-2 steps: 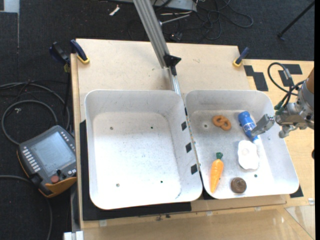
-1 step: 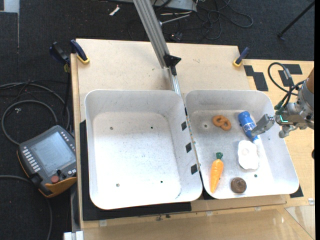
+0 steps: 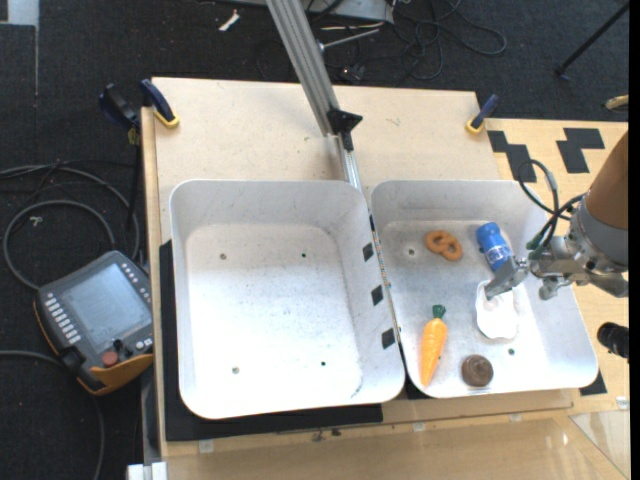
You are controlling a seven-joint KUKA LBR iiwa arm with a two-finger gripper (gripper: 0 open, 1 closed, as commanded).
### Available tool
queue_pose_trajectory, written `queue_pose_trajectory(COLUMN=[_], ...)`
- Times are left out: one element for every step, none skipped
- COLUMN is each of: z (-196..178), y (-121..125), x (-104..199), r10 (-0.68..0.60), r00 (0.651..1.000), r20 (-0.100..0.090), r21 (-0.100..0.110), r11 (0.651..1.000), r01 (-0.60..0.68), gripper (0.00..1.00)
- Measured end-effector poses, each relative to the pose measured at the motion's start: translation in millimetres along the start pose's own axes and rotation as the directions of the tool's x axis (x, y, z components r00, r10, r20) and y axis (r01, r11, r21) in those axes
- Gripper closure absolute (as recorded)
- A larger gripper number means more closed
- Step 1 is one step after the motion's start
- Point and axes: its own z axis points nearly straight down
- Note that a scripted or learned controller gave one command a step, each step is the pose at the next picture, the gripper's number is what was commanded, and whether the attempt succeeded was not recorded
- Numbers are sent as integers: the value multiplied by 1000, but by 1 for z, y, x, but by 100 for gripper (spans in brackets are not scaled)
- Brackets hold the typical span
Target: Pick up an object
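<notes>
Two white bins were seen side by side on the surface [image 3: 420, 118]; the left bin [image 3: 200, 228] lay toward the frame's centre-left. In the right bin [image 3: 560, 363] a pretzel [image 3: 443, 245] sat near the top, a blue bottle [image 3: 491, 245] just right of it, an orange carrot [image 3: 432, 346] at the lower left, and a brown round piece [image 3: 477, 371] at the bottom. A white object [image 3: 497, 315] lay directly beneath the gripper [image 3: 503, 280], at the frame's right. How wide the gripper stood could not be told. No writing could be read.

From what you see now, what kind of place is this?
Probably a robot lab: two white bins on a clamped wooden bench, a control pendant on the dark floor, and loose cables.
</notes>
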Motion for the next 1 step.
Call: queue_pose_trajectory(z=[45], y=[5], x=[2], r10=[-1], r00=[1000], r20=[0], r21=[-1], r11=[1000], r01=[1], gripper=[0])
